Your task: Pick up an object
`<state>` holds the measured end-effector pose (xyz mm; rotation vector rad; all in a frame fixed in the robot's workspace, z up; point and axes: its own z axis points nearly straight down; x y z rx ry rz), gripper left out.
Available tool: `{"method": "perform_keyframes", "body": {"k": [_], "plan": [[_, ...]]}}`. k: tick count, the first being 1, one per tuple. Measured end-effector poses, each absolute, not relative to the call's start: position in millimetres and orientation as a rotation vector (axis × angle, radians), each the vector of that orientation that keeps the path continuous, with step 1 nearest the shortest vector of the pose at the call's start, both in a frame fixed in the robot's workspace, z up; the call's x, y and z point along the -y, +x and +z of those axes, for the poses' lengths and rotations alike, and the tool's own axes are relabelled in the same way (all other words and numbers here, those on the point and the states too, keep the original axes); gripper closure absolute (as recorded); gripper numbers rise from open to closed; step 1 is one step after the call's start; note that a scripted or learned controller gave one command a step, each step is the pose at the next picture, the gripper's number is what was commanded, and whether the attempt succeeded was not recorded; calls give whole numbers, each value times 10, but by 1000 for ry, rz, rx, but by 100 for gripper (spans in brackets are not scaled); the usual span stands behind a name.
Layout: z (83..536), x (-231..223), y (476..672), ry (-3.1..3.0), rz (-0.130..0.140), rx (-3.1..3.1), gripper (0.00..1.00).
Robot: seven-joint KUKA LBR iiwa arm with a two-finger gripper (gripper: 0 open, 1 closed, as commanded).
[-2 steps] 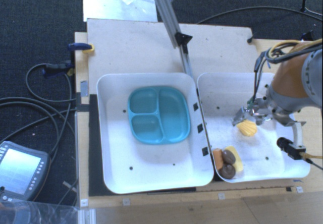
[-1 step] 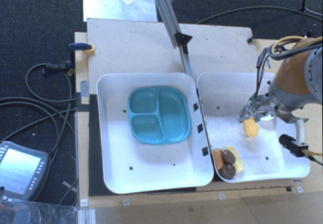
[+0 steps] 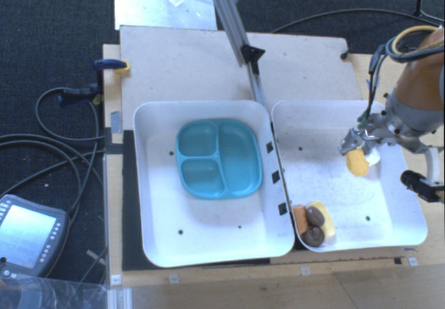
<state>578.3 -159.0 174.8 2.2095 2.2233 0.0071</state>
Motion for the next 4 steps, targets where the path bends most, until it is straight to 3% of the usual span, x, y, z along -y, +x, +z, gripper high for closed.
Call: {"method": "perform_keyframes", "body": {"k": [1, 2, 4], "plan": [[2293, 1593, 5804, 2208, 7, -2225, 100], [2533, 1592, 5816, 2210, 4, -2227, 100], [2589, 551, 6244, 2207, 6, -2232, 100]]}}
